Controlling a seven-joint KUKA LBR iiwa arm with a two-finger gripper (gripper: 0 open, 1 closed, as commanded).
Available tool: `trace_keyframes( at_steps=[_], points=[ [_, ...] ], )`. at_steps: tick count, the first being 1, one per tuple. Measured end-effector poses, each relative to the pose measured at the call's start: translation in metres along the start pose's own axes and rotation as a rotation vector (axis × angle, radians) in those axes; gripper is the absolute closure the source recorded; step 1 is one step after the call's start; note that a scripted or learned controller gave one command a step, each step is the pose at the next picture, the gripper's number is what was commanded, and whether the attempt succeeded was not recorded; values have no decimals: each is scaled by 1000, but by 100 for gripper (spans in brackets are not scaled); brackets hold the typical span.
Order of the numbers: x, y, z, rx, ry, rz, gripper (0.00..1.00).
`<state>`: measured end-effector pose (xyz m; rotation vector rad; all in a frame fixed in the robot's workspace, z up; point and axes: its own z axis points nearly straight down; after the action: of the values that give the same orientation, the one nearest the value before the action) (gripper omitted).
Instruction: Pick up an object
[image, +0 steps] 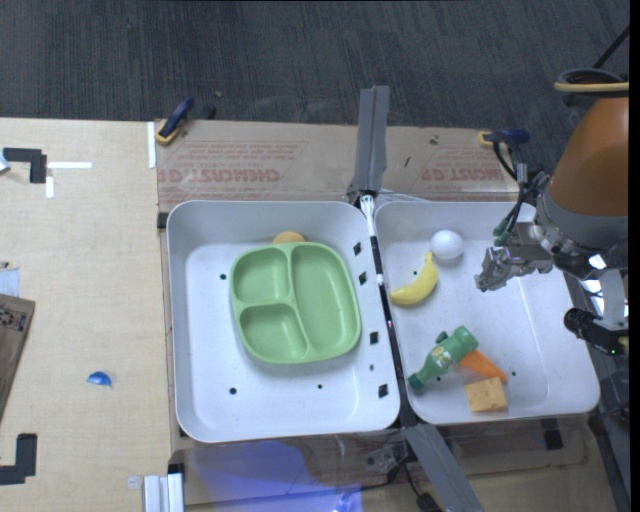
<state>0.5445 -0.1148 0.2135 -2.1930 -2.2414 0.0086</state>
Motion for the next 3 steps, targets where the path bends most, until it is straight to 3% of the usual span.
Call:
trace_keyframes(
  at_steps=[1,2,3],
  points=[
    [0,0,0,0,0,0,0],
    [1,-27,125,-4,1,-15,0],
    [-1,-26,119,0,0,-10,100]
  ],
)
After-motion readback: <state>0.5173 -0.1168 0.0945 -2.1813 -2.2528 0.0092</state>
